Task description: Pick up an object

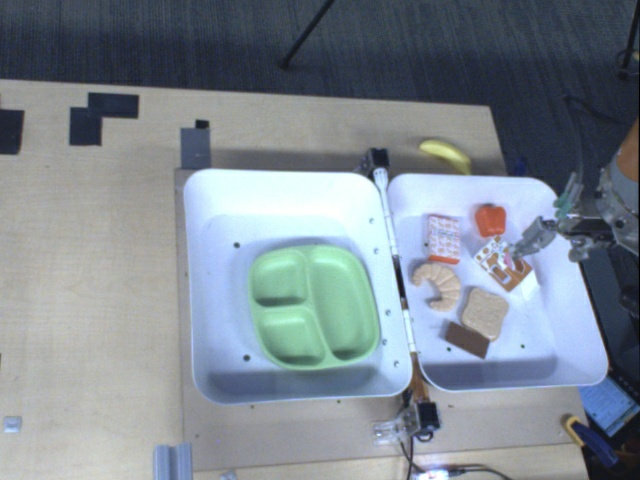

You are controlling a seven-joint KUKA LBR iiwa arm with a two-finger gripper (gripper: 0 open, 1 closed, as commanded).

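Smooth green compartment tray sits in left bin. Right bin holds a croissant, toast-like slab and patterned packet. Gripper at packet's two o'clock; grip state cannot be judged.

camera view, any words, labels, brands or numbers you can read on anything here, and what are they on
No text here can be read.
Red and white packet in the right bin: has print, too blurred to read.
Patterned red and white packet beside the hand: print too small to read.
Green divided tray in the left bin: no marking visible.
Dark blocks on the bench: plain shapes, no text.
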